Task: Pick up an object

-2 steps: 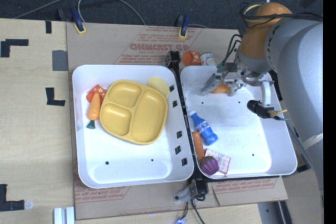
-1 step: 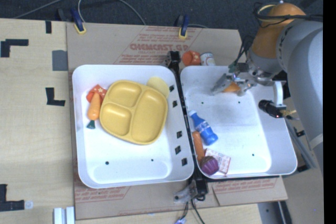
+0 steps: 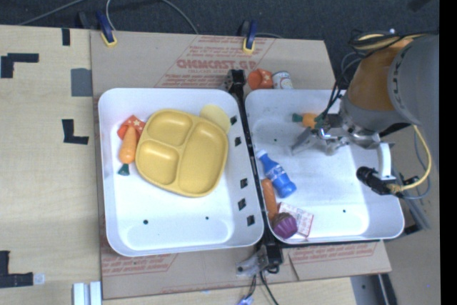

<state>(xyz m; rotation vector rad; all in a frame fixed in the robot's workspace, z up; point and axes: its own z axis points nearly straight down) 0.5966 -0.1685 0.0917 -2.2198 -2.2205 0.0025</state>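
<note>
My gripper point(image 3: 305, 139) is low over the upper middle of the right bin point(image 3: 357, 186), reaching in from the right. A small orange and green piece point(image 3: 307, 119) lies just above it, close to its tip. Whether they touch is unclear. A blue bottle point(image 3: 275, 175) lies near the right bin's left wall, below and left of the gripper. Under the bottle is an orange stick-like item point(image 3: 268, 198). A purple object point(image 3: 285, 226) rests by a white packet point(image 3: 301, 219) at the front.
The left bin point(image 3: 171, 228) holds a yellow divided plate point(image 3: 182, 152), a carrot point(image 3: 128, 147), a red piece point(image 3: 131, 126) and a pale yellow item point(image 3: 214, 115). An orange object point(image 3: 258, 78) and a small white can point(image 3: 283, 80) sit behind the bins. Clamps hold the cardboard's far edge.
</note>
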